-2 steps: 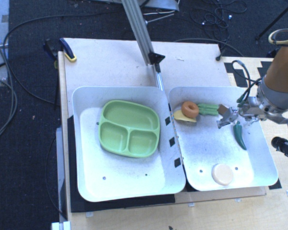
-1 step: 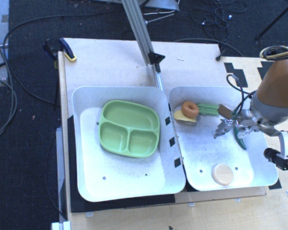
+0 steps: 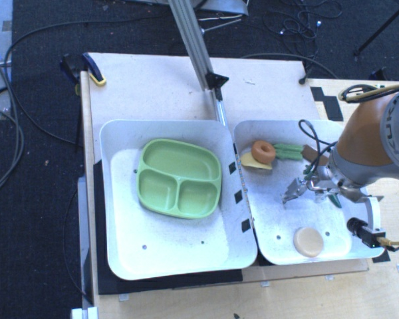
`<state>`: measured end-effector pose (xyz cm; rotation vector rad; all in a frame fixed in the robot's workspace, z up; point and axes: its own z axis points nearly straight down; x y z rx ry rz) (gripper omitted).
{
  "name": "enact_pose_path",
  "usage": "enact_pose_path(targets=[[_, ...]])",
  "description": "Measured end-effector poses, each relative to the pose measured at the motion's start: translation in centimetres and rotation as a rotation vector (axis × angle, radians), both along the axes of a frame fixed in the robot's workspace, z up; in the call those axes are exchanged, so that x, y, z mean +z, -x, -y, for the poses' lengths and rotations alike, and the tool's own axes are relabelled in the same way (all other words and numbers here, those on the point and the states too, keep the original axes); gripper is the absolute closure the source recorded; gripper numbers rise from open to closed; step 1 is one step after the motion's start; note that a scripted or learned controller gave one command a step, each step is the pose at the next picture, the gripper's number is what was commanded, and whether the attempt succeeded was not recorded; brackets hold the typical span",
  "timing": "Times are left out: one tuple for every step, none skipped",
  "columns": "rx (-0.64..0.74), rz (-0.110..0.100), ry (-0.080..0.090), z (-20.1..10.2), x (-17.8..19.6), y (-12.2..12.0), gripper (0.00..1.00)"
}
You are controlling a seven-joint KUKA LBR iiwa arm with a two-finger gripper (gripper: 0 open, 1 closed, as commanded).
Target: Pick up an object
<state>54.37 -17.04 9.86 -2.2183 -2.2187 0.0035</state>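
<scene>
Two metal fingers of the gripper (image 3: 294, 193) stand slightly apart with nothing between them, low over the bare floor of the right bin (image 3: 272, 234), in the right-centre of the frame. The arm (image 3: 367, 141) reaches in from the right edge, its orange band above the wrist.

Nearest the gripper, toward the lower right of the frame, lies one round tan disc (image 3: 308, 241), flat on the bin floor and well apart from the other pieces. It looks stiff and light, but its low profile would likely make it hard to get the fingers under; a pinch across its edge seems the only hold. Up and left of the gripper sits one brown doughnut (image 3: 263, 153), touching one pale yellow wedge (image 3: 256, 164) beneath it, with one green stick-shaped piece (image 3: 287, 152) just beside it on the right. The doughnut appears to be a light toy, probably firm, and a grip across its ring looks the easiest pick.

The left bin (image 3: 120, 244) holds one green divided plate (image 3: 179, 178) with three compartments.
</scene>
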Motion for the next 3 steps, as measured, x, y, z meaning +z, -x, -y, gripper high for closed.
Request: enact_pose_path(targets=[[-0.001,0.005,0.002,0.1,1.4,-0.1,1.00],[0.002,0.006,0.002,-0.1,7.5,-0.1,1.00],[0.002,0.008,0.003,-0.1,12.1,-0.1,1.00]])
